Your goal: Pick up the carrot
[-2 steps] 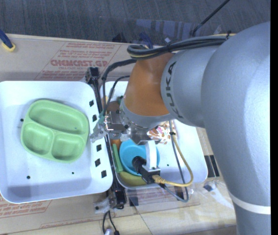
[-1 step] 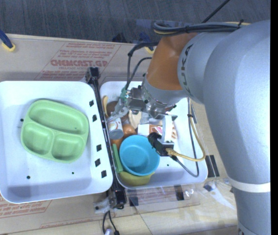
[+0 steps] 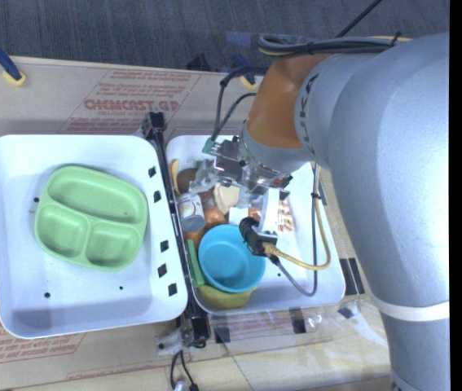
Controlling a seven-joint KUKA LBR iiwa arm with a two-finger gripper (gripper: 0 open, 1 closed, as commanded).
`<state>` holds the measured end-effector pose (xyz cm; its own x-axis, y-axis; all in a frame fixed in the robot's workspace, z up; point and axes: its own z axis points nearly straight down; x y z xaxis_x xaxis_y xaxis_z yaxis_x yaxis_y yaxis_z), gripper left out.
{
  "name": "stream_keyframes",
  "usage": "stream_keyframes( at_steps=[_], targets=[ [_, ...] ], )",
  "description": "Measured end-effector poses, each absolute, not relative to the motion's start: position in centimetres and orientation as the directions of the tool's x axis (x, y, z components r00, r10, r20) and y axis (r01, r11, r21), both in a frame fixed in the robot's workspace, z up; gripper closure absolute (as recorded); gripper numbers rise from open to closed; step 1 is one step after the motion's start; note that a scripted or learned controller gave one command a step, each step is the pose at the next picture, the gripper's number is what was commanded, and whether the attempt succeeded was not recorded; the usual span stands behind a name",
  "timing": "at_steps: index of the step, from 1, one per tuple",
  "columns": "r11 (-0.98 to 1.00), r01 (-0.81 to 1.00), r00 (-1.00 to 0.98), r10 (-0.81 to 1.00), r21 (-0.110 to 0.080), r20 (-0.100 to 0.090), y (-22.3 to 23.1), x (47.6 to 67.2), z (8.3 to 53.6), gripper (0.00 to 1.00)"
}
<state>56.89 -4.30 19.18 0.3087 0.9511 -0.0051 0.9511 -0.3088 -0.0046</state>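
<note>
I am working the arm [image 3: 353, 112] down into the right-hand bin [image 3: 328, 279], and the pincer [image 3: 229, 187] is sitting low among the clutter at the bin's ten o'clock corner. I cannot tell whether it is spread or pressed together; the wrist is hiding that.

The carrot [image 3: 214, 216], as best I am reading it, is the small orange piece just at the pincer's six o'clock, touching the top rim of the blue bowl [image 3: 229, 259] and crowded by a small can [image 3: 191, 213] at its nine o'clock. I am not certain of that reading, as the piece is small and half covered.

To do this well, I am judging that the pincer needs to be coming straight down over the orange piece, clear of the bowl's rim and the can. The green divided plate [image 3: 92, 216] in the left bin [image 3: 19, 300] is well apart and no concern.
</note>
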Motion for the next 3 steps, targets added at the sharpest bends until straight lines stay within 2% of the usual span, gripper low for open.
stream_keyframes(
  at_steps=[1, 2, 3],
  targets=[
    [-0.372, 0.928, 0.372, 0.928, -0.007, -0.006, -6.8, 62.7, 19.1, 0.00],
    [-0.404, 0.915, 0.404, 0.915, -0.010, -0.008, -11.2, 65.5, 14.3, 0.00],
    [-0.463, 0.886, 0.463, 0.886, -0.004, -0.002, -3.6, 65.7, 19.4, 0.00]
  ],
)
